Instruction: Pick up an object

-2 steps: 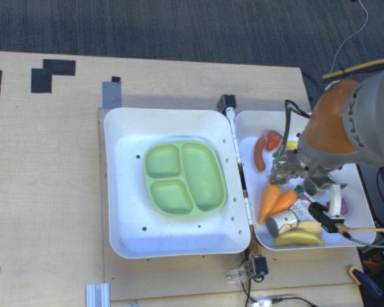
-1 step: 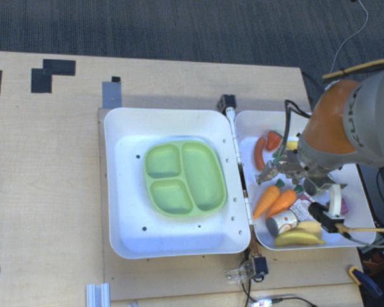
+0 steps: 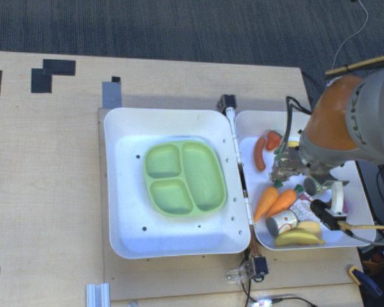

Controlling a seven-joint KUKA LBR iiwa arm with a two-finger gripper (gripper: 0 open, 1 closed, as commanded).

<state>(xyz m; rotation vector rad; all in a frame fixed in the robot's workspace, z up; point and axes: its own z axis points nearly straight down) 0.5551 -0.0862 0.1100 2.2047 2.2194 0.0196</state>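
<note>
My gripper [image 3: 283, 171] hangs low in the right bin [image 3: 247, 147], under the grey wrist with its orange band. Just below it lie two orange carrots [image 3: 273, 202] side by side. To its left rests a red sausage [image 3: 260, 153], with a red tomato-like piece [image 3: 273, 139] beside it. Near the bin's front wall are a small printed can [image 3: 285, 222] and a yellow banana [image 3: 299, 237]. The arm hides the bin's right half.
The left bin [image 3: 125, 171] holds a green divided plate [image 3: 184, 178]. A white object [image 3: 337, 201] lies at the right of the right bin. Black marks sit on the wooden bench at the far left.
</note>
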